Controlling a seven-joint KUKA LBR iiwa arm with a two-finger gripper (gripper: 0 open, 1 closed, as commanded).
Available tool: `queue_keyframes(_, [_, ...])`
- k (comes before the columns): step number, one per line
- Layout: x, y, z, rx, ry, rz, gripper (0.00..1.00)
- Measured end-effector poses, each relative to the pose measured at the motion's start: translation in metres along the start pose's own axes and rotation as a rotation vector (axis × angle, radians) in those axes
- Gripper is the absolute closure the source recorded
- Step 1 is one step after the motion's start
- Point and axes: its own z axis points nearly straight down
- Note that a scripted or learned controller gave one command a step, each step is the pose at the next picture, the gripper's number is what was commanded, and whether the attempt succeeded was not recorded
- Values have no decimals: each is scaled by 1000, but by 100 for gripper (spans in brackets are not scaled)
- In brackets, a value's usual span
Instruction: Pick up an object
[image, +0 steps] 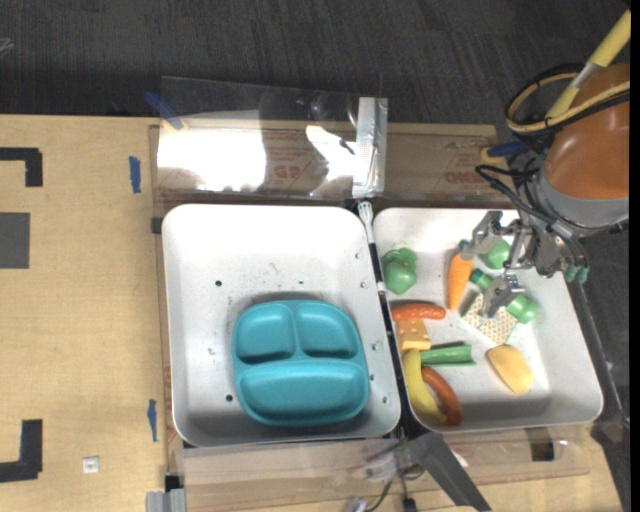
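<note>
At the near edge of the right bin (570, 400) lie a banana (418, 385) and, touching it, a red-orange sausage-like piece (445, 393). Just above them sits a green bean-like piece (446, 353), and above that a red-and-orange piece (416, 313) close to the wall shared with the left bin (190, 300). A yellow lemon-like piece (512, 369) rests toward the near right of the same bin. Farther back, a green pepper (400, 268) sits near the shared wall, and a carrot (457, 280) stands at a slant in the middle. Beside the carrot lie some small green pieces (523, 308) and a pale checked scrap (492, 326).

The left bin holds a teal divided plate (298, 360), lying flat toward its near side.

The arm comes in from the right, its orange band (592, 150) over the far right corner of the right bin. The gripper (508, 262) hangs over the cluster of the carrot and the small green pieces, just to the right of the carrot. Its metal parts overlap the toys beneath, so I cannot tell how far its fingers stand apart, nor whether anything is between them.
</note>
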Motion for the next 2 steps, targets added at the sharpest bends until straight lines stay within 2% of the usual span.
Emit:
queue_keyframes(1, [-23, -3, 127, 0, -8, 151, 0])
queue_keyframes(2, [-27, -2, 115, 3, -20, 149, 100])
